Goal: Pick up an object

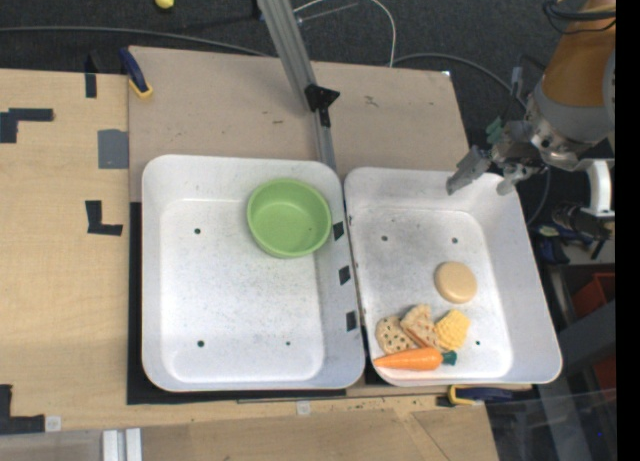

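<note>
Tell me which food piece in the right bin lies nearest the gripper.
The round tan piece. It sits alone, up the bin from the carrot and the cluster by it, closest to the gripper.

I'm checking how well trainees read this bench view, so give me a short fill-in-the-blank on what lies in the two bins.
1. The green bowl sits in the ___ bin.
2. The carrot lies along the near edge of the ___ bin.
3. The gripper hovers over the right bin's ___ corner.

Missing words: left; right; far right
</note>
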### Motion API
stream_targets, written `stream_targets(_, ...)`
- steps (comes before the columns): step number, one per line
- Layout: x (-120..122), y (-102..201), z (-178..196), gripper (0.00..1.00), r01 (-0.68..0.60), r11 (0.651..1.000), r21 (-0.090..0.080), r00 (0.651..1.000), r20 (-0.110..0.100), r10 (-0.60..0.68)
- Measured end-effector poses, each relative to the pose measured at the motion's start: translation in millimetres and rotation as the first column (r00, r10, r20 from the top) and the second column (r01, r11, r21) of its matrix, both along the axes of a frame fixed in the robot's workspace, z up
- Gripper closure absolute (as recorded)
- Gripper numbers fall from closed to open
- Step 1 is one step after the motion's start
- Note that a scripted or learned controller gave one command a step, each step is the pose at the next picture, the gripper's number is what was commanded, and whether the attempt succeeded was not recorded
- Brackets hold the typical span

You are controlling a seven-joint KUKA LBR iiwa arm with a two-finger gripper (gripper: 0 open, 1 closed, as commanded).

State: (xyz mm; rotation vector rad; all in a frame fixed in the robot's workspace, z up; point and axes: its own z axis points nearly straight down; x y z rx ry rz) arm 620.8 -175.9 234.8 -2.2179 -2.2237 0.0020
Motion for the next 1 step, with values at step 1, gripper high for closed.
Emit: stream_targets(1,0.0,0.0,0.0,0.0,0.0,1.0,0.0,1.0,0.0,0.0)
